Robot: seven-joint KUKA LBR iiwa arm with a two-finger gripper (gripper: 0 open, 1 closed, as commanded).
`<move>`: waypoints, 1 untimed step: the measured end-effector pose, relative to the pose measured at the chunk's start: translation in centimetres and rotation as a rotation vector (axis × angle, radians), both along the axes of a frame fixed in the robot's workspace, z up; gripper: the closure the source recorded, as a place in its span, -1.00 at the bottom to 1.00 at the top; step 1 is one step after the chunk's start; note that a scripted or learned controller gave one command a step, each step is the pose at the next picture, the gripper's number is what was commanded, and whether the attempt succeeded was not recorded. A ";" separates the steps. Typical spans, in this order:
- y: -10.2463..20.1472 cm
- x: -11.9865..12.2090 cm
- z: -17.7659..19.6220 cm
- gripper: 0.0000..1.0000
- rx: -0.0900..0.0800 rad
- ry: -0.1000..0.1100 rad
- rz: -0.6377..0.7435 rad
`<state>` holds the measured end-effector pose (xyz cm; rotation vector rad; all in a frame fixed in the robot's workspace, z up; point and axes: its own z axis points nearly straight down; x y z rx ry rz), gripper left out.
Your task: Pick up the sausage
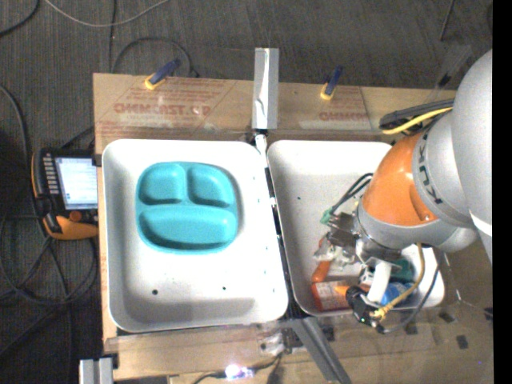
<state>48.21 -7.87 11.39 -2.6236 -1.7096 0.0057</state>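
My gripper (340,245) hangs low over the front of the right bin (304,174), with the orange wrist band (398,184) above it. Just below the gripper lies an orange-red, sausage-like piece (321,274), partly covered by the gripper body. Whether the two touch is hidden. A reddish-brown block (330,297) lies against the bin's front wall beside that piece.
A blue and white item (394,288) sits at the right bin's front right, under the arm. The left bin (120,214) holds a teal three-compartment plate (189,206). A vertical metal post (265,86) stands behind the gap between the bins.
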 end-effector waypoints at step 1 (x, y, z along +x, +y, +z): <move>4.8 2.5 11.4 1.00 -0.005 -0.007 0.580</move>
